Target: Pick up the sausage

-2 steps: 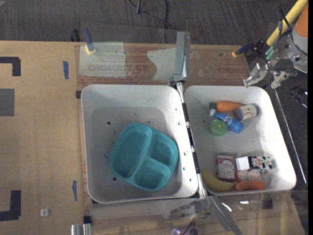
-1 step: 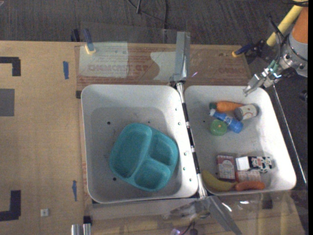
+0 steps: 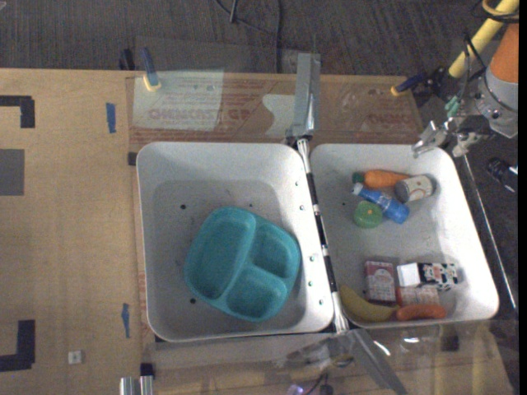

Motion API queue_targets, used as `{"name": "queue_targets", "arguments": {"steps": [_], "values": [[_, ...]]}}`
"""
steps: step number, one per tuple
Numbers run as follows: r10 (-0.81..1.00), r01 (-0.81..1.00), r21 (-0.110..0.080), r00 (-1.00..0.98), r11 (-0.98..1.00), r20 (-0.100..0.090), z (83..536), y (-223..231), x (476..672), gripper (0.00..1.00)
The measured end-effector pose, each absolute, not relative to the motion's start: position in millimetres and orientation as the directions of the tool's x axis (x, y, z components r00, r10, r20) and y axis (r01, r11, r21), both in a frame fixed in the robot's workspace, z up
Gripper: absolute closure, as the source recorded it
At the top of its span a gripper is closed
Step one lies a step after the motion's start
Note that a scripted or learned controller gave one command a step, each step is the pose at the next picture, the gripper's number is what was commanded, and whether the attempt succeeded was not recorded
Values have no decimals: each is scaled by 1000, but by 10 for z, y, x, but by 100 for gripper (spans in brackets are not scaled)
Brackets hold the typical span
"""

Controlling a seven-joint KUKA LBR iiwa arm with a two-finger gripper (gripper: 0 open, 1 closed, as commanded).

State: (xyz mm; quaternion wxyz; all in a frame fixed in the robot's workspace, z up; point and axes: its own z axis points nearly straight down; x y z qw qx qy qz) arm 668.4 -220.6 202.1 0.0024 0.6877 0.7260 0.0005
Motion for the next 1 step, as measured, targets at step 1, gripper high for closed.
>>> {"name": "queue_targets", "arguments": {"steps": [1], "values": [[950, 950, 3, 314, -314, -2, 3782, -2234, 6611, 0]]}}
